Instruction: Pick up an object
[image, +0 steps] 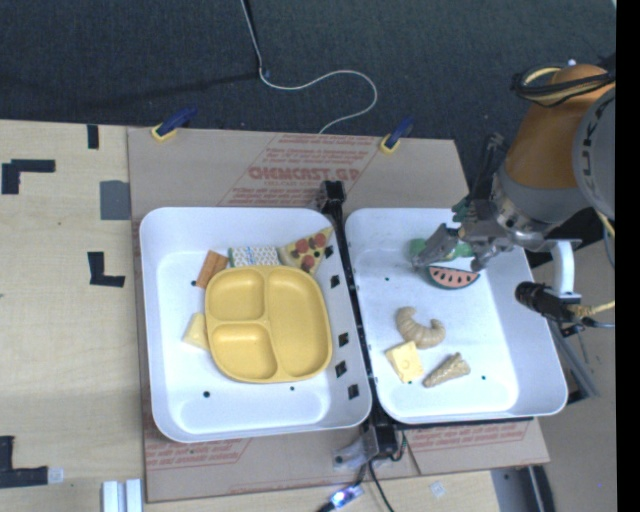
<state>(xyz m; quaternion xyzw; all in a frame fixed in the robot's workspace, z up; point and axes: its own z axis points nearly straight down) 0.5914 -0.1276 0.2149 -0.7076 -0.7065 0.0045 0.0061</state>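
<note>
Wooden bench (60, 330) with a cardboard sheet (290, 165) on top.

Two white bins sit side by side on the cardboard: the left bin (165, 400) at centre frame, the right bin (535, 385) toward the right. Black tape marks (100, 268) dot the bench's left side.

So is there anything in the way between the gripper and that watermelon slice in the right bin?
Nothing visible stands between them. The gripper hangs right over the watermelon slice at the back of the right bin. The croissant, cheese wedge and cone lie nearer the front, apart from it.
</note>
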